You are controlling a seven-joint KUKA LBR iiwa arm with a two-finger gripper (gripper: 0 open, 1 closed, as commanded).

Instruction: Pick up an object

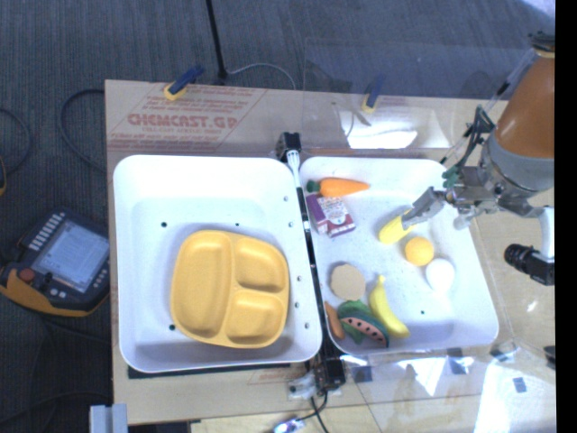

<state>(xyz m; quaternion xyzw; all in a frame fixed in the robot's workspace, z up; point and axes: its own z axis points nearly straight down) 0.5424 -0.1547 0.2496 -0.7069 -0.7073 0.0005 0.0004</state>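
Yellow divided tray [231,287] in the left bin [144,188], my gripper [424,207] low over the right bin [469,318], hard to tell its grip, small yellow piece [391,230] just beside it, orange ball [418,250] and banana [386,307] nearby.

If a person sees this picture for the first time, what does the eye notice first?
Most likely the yellow divided tray, alone in the left bin. Next comes the colourful toy food in the right bin: a carrot at the back, a banana at the front. The gripper hangs low by a small yellow piece.
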